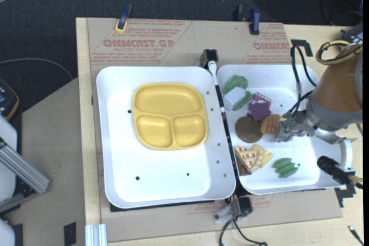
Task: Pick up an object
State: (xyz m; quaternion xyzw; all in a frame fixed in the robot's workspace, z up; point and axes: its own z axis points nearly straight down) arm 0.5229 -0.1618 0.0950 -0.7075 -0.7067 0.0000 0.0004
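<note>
Camera view: the tool point(286, 129) is lowered into the right bin point(305, 181), just right of a small tan-brown piece point(270, 124) lying mid-bin beside a dark brown disc point(248, 129); how far the tool is open, and whether anything is held, cannot be told. The tan-brown piece is judged light, rigid and smooth toy food, best taken across its narrow width.

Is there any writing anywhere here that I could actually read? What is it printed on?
"CHEMCAST GP", in red, on the brown protective sheet covering the bench board behind the left bin.
The same red print repeats behind the right bin, partly cut off, about "CHEMCAS".
Smaller red lines beneath both are too blurred to read.
</note>
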